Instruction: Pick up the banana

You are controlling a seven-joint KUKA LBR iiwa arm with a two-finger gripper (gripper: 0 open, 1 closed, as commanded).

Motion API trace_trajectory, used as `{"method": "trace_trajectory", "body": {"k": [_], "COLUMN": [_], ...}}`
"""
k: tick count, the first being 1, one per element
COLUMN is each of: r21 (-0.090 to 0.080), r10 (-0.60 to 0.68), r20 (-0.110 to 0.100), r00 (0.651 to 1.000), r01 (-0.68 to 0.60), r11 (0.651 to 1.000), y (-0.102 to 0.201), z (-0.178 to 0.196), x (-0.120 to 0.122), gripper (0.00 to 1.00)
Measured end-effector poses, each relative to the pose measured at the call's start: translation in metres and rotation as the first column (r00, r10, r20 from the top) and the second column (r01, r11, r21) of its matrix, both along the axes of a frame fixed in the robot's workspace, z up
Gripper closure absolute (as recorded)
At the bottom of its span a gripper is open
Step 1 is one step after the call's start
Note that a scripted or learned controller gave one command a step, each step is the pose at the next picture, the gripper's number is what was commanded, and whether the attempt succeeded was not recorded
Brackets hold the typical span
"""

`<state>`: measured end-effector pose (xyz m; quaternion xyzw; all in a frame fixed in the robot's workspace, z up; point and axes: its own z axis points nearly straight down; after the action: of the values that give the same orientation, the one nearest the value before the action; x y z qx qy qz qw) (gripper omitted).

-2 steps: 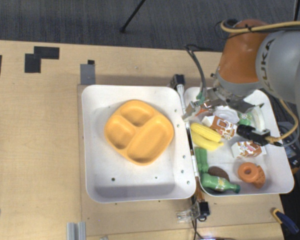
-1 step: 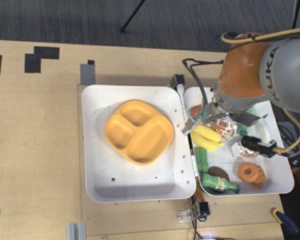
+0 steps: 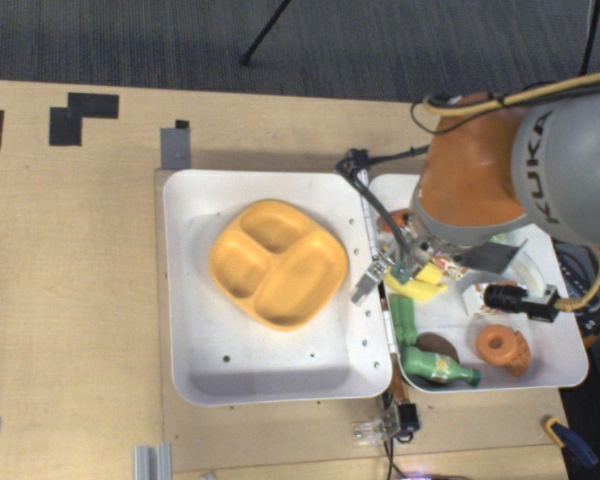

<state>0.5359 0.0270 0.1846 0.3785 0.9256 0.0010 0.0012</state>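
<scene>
Banana [image 3: 417, 281] (part hidden), under gripper [image 3: 400, 264], rt bin [image 3: 570, 363]

We see our arm [image 3: 565, 173] as a bulky grey shell with black KUKA lettering, above the right bin [image 3: 555, 368]. Its orange band [image 3: 465, 173] is broad and rounded, with black and yellow cables trailing beside it.

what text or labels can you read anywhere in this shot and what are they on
"KUKA": dark letters running down the grey arm at the right, partly cut by the frame edge.
Green bottle in the right bin: it has a label, but too small and blurred to read.
No other readable text.
</scene>
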Motion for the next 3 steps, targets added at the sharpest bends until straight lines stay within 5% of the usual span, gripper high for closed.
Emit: {"method": "trace_trajectory", "body": {"k": [1,2,3], "r21": [-0.001,0.0,-0.001], "r10": [0.261,0.106,0.231], "r20": [0.0,0.001,0.001], "r00": [0.965,0.994,0.973], "r01": [-0.261,-0.106,-0.231], "r11": [0.965,0.994,0.973], "y": [0.006,0.005,0.004], "z": [0.0,0.0,0.0], "x": [-0.006,0.008,-0.02], "gripper": [0.0,0.0,0.0]}}
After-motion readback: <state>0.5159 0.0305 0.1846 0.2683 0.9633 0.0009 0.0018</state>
